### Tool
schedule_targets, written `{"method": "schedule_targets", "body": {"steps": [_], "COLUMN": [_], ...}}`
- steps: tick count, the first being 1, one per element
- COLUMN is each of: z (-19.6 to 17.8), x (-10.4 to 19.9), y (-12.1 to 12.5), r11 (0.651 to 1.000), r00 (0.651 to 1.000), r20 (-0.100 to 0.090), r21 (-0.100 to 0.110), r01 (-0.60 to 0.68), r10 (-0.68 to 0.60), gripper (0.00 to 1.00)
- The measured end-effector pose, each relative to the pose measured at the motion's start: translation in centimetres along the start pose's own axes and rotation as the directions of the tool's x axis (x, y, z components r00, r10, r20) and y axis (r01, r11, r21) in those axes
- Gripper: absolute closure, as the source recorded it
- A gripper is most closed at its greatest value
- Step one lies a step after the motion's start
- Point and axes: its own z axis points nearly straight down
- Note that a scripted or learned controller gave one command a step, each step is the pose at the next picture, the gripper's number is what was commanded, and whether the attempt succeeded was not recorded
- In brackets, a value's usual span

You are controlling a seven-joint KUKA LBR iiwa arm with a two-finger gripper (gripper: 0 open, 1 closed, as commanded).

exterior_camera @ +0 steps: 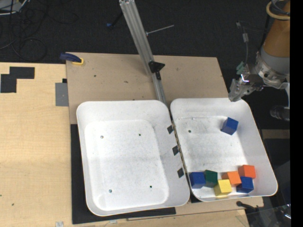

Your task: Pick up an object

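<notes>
**End effector above the far right corner of the right bin, blocks lying inside**

The tabletop (118,74) is seen to carry two shallow white bins side by side. The left bin (90,126) is placed toward the left edge, and the right bin (258,141) toward the right edge. A metal rail (139,37) is leaned from the far edge down to the gap between the bins. The arm (277,41) is reached in at the far right corner, and its end effector (238,90) is held just over the far right rim of the right bin. Whether its fingers are open or closed cannot be told, and nothing is seen in its hold. A single blue block (229,126) is lying in the far part of the right bin, near the end effector but apart from it. At the near edge of this bin, a cluster of blocks (222,179) is gathered: blue, green, yellow, orange, red and another blue, close together.
</notes>
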Motion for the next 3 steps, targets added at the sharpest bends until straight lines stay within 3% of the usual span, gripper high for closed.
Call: {"method": "schedule_targets", "body": {"steps": [2,3], "z": [0.6,1.1], "x": [11.3,16.2], "y": [-3.4,-6.3], "r11": [1.0,1.0], "r00": [1.0,1.0], "r20": [-0.003,-0.003], "r21": [0.007,0.009], "r01": [0.003,0.003], "r10": [-0.003,-0.003], "gripper": [1.0,1.0]}}
